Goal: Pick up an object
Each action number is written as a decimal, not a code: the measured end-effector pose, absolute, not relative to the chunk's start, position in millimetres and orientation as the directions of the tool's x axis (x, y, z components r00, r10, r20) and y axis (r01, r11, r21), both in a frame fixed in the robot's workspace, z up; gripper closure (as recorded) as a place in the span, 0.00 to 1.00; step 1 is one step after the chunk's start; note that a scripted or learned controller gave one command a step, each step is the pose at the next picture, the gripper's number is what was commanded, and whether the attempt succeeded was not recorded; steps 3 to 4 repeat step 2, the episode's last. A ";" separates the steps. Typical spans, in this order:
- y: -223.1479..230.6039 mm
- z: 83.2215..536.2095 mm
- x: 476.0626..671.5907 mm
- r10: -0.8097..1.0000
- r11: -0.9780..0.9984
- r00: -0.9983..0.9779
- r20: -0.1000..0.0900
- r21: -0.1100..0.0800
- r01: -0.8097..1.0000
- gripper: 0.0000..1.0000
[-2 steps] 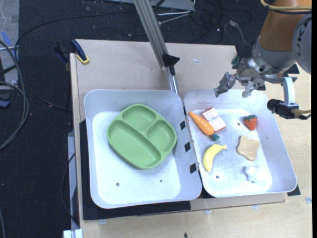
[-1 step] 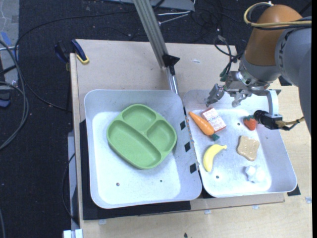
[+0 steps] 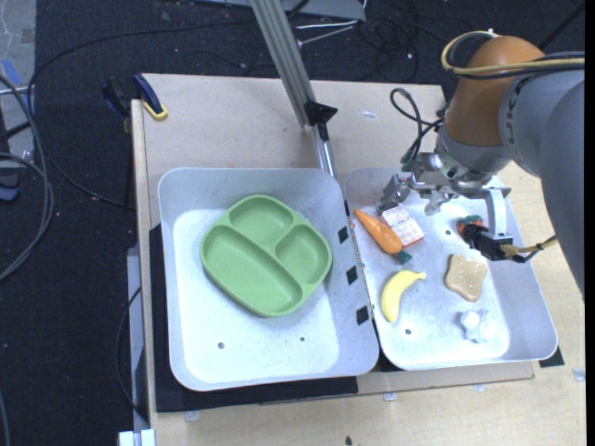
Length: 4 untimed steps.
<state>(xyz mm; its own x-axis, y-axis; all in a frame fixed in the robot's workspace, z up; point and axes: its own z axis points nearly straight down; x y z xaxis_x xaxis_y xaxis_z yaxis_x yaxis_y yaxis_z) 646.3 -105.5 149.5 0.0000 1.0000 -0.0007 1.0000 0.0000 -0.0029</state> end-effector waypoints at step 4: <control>-105.2 110.3 647.4 1.000 -0.001 0.001 -0.002 0.004 1.000 1.00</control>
